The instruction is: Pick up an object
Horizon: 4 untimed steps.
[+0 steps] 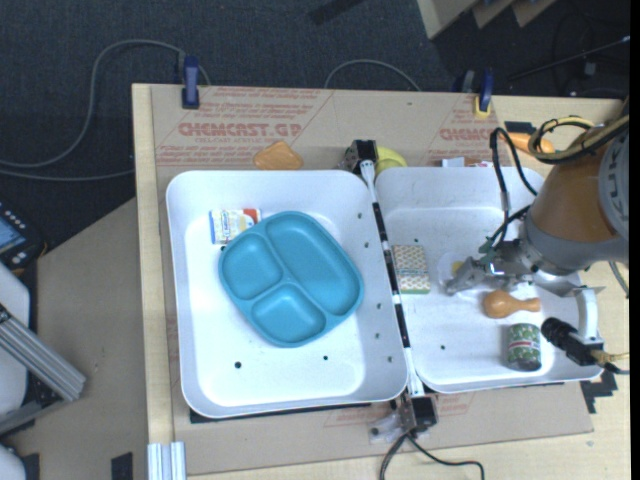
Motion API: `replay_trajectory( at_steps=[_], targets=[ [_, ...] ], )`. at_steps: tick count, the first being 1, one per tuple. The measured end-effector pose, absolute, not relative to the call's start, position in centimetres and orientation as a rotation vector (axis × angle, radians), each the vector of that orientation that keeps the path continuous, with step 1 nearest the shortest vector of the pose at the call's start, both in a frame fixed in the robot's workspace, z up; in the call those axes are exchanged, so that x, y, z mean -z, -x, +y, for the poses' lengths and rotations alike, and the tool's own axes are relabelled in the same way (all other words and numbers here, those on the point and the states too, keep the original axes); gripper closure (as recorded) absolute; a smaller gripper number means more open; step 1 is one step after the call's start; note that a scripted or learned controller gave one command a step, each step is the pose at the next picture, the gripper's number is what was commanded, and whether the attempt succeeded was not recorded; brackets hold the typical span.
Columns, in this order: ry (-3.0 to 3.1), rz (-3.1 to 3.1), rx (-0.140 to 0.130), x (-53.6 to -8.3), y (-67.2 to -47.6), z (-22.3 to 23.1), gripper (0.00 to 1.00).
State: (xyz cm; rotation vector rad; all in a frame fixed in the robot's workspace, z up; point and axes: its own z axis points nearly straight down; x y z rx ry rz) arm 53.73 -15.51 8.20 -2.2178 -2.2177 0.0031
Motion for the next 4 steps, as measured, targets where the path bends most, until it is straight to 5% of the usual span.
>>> replay_trajectory(
  at_steps=[1, 2, 3, 4],
  targets=[
    [2.222, -2.216, -0.002, -8.5, -50.7, -17.3, 0.00],
    [2.223, -2.220, 0.001, -9.5, -50.9, -17.2, 1.00],
    [2.223, -2.220, 0.001, -9.4, -50.8, -17.2, 0.00],
    [2.222, -2.221, 0.001, -8.4, -54.2, -21.5, 0.00]
  ],
)
